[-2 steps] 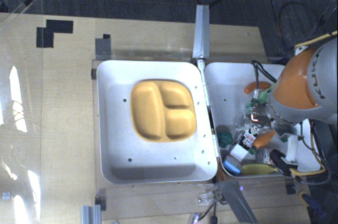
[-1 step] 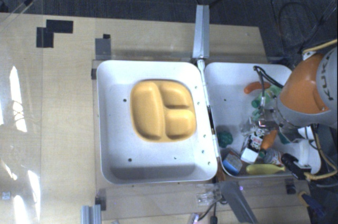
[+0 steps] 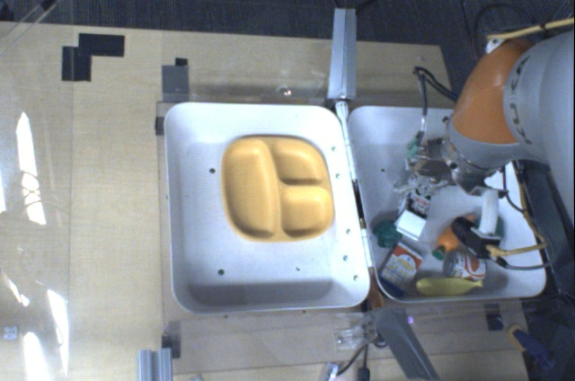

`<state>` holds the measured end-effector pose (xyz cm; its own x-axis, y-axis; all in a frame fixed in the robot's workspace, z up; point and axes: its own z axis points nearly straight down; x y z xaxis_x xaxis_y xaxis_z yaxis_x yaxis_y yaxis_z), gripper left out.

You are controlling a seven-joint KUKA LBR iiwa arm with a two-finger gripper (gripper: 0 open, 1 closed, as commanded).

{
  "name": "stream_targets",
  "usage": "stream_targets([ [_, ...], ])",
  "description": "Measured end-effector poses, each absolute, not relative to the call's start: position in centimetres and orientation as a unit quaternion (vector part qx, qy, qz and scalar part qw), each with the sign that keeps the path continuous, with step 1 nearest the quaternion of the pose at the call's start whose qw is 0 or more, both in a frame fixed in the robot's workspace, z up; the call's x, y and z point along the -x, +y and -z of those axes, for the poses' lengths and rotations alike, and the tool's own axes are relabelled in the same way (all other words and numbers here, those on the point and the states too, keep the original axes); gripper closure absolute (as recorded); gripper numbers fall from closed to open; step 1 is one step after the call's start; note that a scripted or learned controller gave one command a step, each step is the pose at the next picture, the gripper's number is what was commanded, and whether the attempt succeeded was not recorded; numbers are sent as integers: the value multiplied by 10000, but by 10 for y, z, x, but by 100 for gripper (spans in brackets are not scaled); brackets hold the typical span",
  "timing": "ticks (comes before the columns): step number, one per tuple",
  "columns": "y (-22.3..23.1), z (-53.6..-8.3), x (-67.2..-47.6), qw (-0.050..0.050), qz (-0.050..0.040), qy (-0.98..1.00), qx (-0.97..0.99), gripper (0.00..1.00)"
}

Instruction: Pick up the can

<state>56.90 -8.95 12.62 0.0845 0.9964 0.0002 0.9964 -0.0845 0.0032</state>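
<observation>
The can (image 3: 464,266), short with a red and white label, stands near the front of the right bin (image 3: 382,132), just behind a yellow banana (image 3: 446,286). My gripper (image 3: 419,183) hangs over the middle of the right bin, to the left of the can and further back, pointing down and left. Nothing is seen in its grasp. The arm's grey and orange wrist covers the bin's right part.
In the right bin's front left lie a small printed carton (image 3: 401,264), a green object (image 3: 386,233), a white box (image 3: 411,222) and an orange item (image 3: 446,238). The left bin (image 3: 193,271) holds a yellow divided tray (image 3: 277,187). A metal post (image 3: 343,56) stands behind the bins.
</observation>
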Motion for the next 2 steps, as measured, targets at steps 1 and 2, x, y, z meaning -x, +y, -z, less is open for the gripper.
stream_targets([
  [1,-68,-235,-598,19,-15,6017,-7987,100],
  [2,8,-183,-548,-3,2,5346,-8451,100],
])
